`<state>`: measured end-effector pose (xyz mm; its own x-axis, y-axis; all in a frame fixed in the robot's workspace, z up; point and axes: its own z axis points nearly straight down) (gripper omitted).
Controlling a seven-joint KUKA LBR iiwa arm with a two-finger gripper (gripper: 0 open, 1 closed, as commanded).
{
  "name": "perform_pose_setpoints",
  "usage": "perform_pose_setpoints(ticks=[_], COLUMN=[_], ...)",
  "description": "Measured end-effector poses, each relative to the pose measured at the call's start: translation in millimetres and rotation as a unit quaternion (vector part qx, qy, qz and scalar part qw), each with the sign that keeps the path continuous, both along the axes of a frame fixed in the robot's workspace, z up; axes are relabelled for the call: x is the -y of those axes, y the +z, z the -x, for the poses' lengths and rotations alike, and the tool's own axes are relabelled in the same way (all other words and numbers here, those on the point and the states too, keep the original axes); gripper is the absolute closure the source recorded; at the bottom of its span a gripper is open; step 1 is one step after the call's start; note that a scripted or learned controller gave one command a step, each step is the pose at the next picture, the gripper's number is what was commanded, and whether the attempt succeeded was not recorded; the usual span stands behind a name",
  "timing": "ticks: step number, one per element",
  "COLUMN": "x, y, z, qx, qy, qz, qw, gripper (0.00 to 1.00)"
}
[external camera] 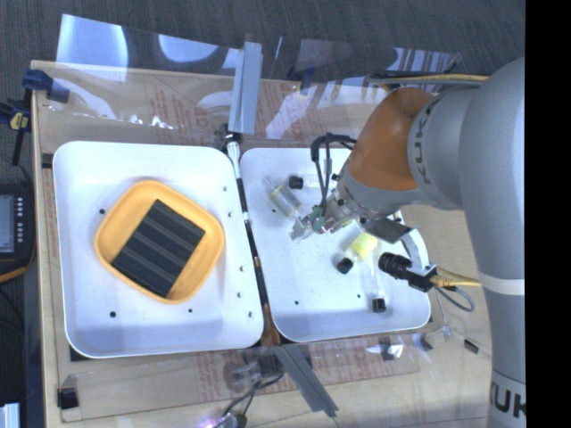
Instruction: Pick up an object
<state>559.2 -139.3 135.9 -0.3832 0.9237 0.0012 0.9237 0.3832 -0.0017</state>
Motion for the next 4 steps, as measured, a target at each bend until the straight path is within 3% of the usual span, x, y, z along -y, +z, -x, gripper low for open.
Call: perform_pose_setpoints(ticks=[1, 2, 3, 4], x=[49.8, 70.3, 68.2, 26.0], y=[-14.5, -1.5, 11.7, -43.2], z=[2.0, -22.3, -66.1, -74.5], qx=[0.001, 0.002, 0.003, 0.001], qy=[0.082, 0.187, 0.330, 0.195], qz=[0.0004, 0.0011, 0.0015, -0.0003], qw=[0.9966, 0.9823, 0.9441, 0.9808], gripper=[1.00, 1.00, 1.00, 1.00])
